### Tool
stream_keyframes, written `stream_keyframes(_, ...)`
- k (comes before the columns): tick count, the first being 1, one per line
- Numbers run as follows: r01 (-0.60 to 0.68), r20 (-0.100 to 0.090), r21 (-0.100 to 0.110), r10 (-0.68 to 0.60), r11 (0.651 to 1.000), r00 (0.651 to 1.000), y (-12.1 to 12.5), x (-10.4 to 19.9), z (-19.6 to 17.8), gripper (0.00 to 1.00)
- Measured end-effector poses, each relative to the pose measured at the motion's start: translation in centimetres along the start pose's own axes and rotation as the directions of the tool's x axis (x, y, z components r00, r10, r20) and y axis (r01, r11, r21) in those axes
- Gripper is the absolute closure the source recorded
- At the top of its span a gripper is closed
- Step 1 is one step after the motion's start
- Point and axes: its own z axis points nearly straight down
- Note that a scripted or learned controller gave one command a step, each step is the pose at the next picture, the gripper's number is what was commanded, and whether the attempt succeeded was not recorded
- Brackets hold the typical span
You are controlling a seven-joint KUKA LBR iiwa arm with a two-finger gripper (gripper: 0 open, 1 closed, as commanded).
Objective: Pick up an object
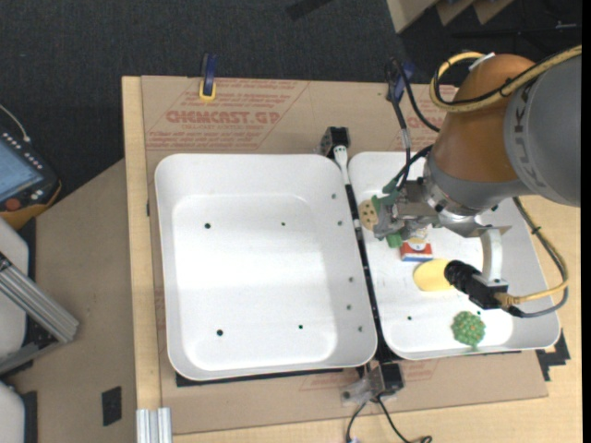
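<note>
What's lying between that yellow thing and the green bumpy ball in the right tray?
Nothing but bare white floor of the right bin separates the yellow object from the green ball, as the camera view shows.

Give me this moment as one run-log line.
arm: over right bin | end effector: low among objects, grasp unconfirmed | nearby: yellow piece, green object | left bin: untouched

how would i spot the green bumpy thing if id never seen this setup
Find the right-hand white bin, the one under the grey and orange arm. Go to its near right corner: the green bumpy ball lies there alone, below the yellow piece, the only green, knobbly, round item.
</note>
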Motion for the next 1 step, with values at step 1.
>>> stream_keyframes(1, -0.002, 0.0, 0.007, 0.002, 1.0, 1.0, 2.16, 7.89, -4.28, 1.0)
